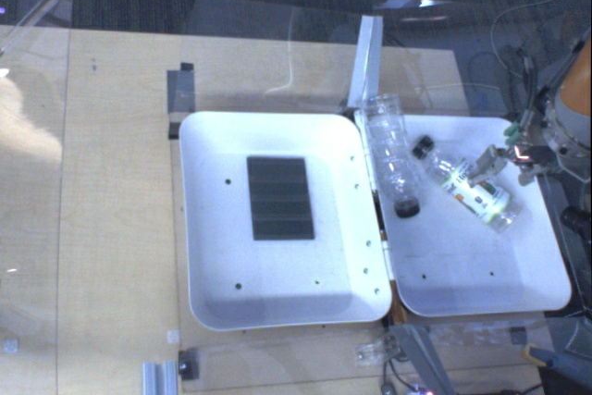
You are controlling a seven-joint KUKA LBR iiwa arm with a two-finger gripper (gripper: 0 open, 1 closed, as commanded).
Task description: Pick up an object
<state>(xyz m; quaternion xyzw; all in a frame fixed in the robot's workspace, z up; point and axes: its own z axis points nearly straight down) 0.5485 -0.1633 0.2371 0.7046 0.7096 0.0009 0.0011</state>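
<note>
A dark grey ribbed block (279, 197) lies flat in the middle of the left bin (208, 273). In the right bin (481, 277), a clear plastic bottle (388, 153) with a black cap lies along the left wall. A smaller clear bottle (467, 188), with a black cap and a white-and-green label, lies slantwise near the middle. My gripper (507, 169) hangs over the right bin's far right part, just above and to the right of the small bottle's labelled end. It is open, with nothing between its fingers.
A clear upright panel (367, 60) stands behind the gap between the bins. Cables and arm hardware (564, 106) crowd the right edge. Wooden bench (92, 199) stretches left of the bins.
</note>
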